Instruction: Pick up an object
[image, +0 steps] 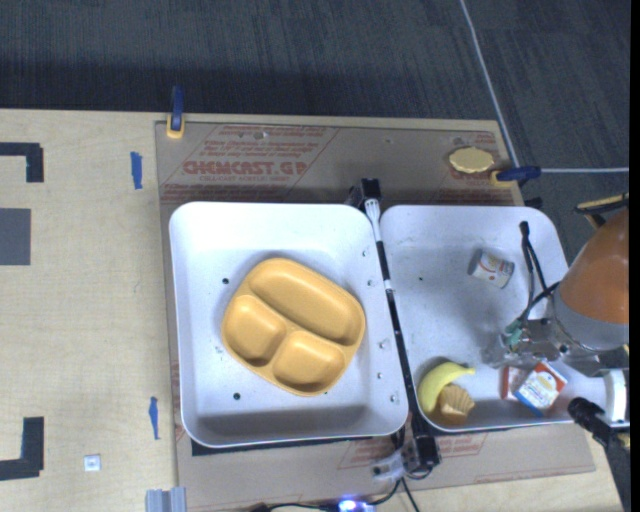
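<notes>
Banana (441, 380) in right bin (440, 235), yellow tray (292, 325) in left bin (200, 300), gripper (528, 345) grasp unclear

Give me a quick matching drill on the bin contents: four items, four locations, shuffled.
Items:
1. yellow compartment tray
2. banana
3. small white cup
4. red and white packet

Locations:
A. right bin, upper middle, lying on its side
B. left bin, centre
C. right bin, front edge, next to the gripper
D. right bin, front left corner

Pairs: 1-B, 2-D, 3-A, 4-C
</notes>
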